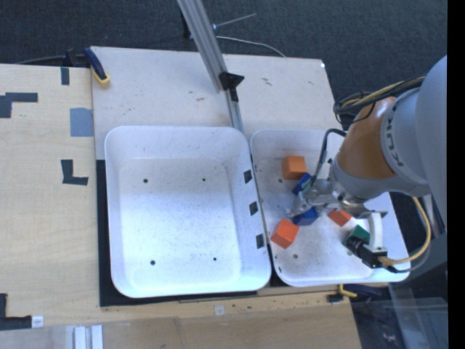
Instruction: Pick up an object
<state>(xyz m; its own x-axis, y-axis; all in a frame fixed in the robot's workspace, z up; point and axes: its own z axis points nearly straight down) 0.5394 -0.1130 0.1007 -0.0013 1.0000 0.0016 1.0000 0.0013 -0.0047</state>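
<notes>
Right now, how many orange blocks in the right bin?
3. One block near the bin's far side, one toward its near left, one partly under the arm beside the end effector. The arm may hide more.

We see the grey arm (pixel 425 133) coming in from the frame's right edge — orange band (pixel 363 147) above the wrist, right of centre. Gripper (pixel 311 201) points down-left, low and right of centre — its wrist bent steeply downward.
</notes>
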